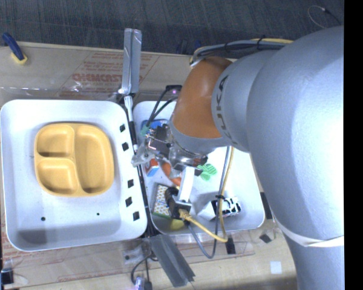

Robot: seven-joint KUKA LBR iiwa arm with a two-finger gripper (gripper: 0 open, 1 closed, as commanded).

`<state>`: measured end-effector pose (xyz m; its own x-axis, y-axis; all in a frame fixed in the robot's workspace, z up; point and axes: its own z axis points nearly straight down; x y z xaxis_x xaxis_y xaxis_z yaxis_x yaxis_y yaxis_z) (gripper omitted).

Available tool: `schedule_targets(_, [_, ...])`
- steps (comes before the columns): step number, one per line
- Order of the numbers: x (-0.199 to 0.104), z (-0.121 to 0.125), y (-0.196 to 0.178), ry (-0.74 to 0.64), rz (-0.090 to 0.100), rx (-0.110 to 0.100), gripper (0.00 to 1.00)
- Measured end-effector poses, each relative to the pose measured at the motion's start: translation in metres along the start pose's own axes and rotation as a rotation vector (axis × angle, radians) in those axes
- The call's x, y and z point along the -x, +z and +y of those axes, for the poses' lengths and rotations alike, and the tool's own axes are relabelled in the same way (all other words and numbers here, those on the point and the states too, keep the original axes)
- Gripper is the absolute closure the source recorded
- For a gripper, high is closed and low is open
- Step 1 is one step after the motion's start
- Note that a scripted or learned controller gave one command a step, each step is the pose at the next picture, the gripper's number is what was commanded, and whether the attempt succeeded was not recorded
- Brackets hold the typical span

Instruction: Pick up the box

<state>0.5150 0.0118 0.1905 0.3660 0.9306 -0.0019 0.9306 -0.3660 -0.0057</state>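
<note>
The small flat box with a speckled green top is seen lying in the lower left corner of the right shallow white plastic bin. The grey two-finger gripper is held over that bin's left side; whether it is released or clenched cannot be told.

Tray in left bin, box in right

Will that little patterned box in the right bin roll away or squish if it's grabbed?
Probably no rolling: the patterned box looks flat-sided and lies flat. It looks small, so it's likely light. If it's cardboard, a hard squeeze might dent it.
</note>
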Motion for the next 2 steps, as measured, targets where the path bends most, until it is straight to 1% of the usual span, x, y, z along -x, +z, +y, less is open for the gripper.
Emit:
schedule_targets(1, [-0.004,-0.01,0.0,-0.03,0.0,-0.001,0.0])
schedule_targets(2, [0.067,0.046,-0.001,0.035,0.001,0.002,0.0])
